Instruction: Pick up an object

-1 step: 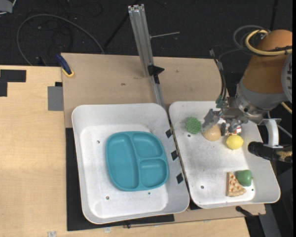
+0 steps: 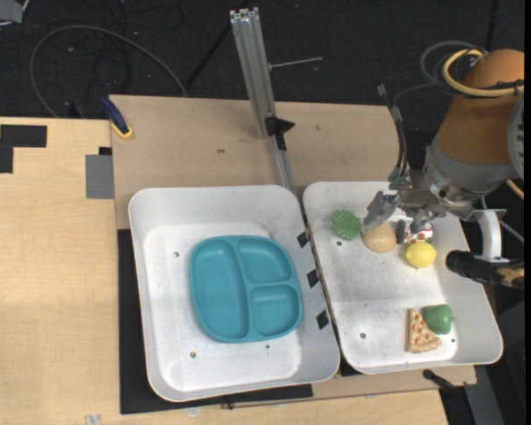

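Dark flooring surrounds the counter (image 2: pixel 203 144) and its two white bins. In the right bin (image 2: pixel 372 326), the claw (image 2: pixel 398 222) is low over a beige ball (image 2: pixel 380 238); its state cannot be determined. Nothing appears lifted, so the pick remains incomplete.

You are looking down on a brown bench top (image 2: pixel 336 140) set against a dark floor (image 2: pixel 142 34) strewn with black cables (image 2: pixel 71 47). A pale wood panel (image 2: pixel 44 273) runs along the bench's left edge, with black patches (image 2: pixel 13 144) and a grey patch (image 2: pixel 97 175) near its top. A slim aluminium post (image 2: pixel 252 69) rises from the bench's rear middle. The light is even.
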You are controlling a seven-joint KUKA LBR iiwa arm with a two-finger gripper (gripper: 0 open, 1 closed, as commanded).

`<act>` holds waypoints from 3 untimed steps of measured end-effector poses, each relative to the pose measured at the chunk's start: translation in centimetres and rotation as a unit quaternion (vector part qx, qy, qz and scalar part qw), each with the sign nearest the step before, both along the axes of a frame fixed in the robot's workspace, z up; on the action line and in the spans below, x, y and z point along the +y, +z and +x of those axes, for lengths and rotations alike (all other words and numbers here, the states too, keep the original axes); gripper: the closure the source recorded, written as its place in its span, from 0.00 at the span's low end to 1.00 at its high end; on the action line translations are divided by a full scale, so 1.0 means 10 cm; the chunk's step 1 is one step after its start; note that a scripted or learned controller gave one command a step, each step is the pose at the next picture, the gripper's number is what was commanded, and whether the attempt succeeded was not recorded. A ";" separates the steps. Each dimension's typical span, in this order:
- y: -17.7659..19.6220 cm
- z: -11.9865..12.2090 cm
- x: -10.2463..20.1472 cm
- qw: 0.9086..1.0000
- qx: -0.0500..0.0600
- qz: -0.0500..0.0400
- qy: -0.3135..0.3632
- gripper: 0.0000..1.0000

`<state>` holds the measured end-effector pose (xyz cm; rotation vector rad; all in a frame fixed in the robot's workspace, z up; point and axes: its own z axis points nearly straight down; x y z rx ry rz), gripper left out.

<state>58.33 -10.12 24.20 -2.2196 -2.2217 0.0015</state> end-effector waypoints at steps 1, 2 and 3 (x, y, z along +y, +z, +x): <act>-0.45 0.04 0.00 1.000 0.003 0.000 0.000 0.00; -0.94 -0.06 -0.03 1.000 0.003 0.001 -0.001 0.00; -1.37 -0.07 0.02 1.000 0.003 0.001 -0.001 0.00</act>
